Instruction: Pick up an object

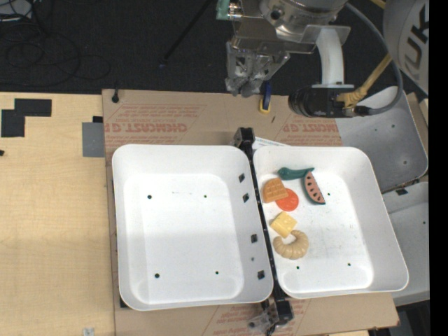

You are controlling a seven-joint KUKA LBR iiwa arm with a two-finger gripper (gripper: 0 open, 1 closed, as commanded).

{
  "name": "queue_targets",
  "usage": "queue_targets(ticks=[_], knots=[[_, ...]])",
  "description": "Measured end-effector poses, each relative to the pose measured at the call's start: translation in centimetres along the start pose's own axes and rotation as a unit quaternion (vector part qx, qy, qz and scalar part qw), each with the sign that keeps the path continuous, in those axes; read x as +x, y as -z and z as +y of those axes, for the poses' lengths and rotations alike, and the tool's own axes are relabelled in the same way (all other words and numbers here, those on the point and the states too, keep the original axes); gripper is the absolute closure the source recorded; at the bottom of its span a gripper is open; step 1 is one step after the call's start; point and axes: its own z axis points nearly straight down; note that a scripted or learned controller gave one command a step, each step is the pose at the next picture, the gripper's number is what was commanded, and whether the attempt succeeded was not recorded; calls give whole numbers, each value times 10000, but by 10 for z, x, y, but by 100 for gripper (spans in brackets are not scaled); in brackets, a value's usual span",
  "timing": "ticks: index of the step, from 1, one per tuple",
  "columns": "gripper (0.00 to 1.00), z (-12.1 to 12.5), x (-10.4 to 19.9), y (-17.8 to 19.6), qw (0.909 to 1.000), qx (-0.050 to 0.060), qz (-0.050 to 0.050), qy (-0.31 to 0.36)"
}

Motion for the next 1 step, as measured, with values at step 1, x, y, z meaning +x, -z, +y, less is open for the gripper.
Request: queue_targets(ticks=[1], knots=[[100, -10, 74, 0, 10000, 21, 12, 51]])
